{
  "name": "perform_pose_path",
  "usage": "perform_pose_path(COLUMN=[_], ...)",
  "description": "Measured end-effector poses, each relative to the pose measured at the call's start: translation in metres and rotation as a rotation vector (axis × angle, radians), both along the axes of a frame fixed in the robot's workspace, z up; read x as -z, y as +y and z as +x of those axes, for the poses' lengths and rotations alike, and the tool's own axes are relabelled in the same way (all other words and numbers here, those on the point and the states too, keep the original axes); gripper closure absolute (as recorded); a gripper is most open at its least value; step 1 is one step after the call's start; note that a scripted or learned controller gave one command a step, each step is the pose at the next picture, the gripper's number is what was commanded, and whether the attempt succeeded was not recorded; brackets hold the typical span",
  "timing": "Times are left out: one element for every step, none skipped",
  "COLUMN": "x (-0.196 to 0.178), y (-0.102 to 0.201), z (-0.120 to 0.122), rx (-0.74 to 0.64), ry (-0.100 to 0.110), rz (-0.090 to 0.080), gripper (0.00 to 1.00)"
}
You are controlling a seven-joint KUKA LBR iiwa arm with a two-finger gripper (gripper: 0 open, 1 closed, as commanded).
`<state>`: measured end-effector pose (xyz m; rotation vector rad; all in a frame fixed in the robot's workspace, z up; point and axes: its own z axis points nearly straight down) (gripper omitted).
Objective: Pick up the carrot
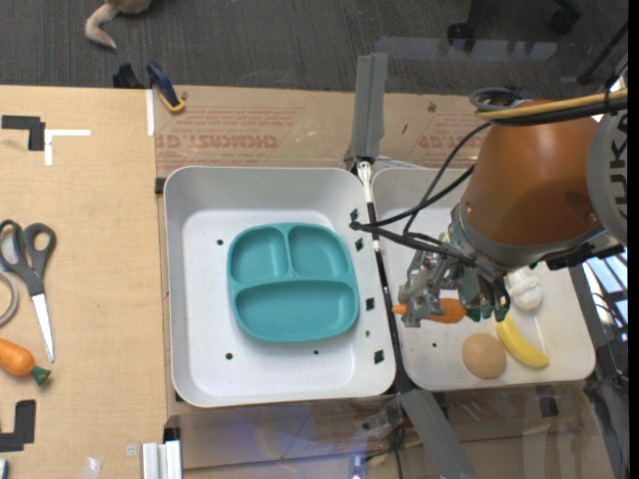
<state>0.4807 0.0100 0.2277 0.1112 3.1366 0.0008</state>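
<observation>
The carrot [446, 311] lies in the right bin [564, 367], near that bin's left wall, with its orange body pointing right and a small orange tip visible at its left end. The gripper [436, 294] is low over it, its metal fingers standing on either side of the carrot's middle; the carrot appears to sit between them, though whether the jaws are pressed onto it or merely straddle it cannot be told from this slant (wrist and cabling hide the fingertips). The carrot looks to be at or very near the bin floor, so the lift, judged from this view, is not yet done: the approach and descent seem complete, while closing firmly and raising the carrot clear remain. Just right of the gripper lie a white object [523, 289], a banana [521, 342] and a tan ball [483, 355], all close enough that a sideways drift could nudge them. The left bin [190, 297] holds a teal divided plate [294, 281], well apart from the work. On the bench [80, 228] to the far left rest scissors [32, 277] and a second carrot [18, 359], outside both bins and well out of the gripper's present position.
</observation>
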Motion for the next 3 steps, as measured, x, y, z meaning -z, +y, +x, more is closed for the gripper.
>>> perform_pose_path(x=[0.043,0.098,0.022], y=[-0.112,-0.169,-0.145], z=[-0.003,-0.002,0.007], rx=[-0.061,-0.411,-0.682], ry=[0.003,0.002,-0.002], rz=[0.0,0.0,-0.001], gripper=[1.0,1.0,1.0])
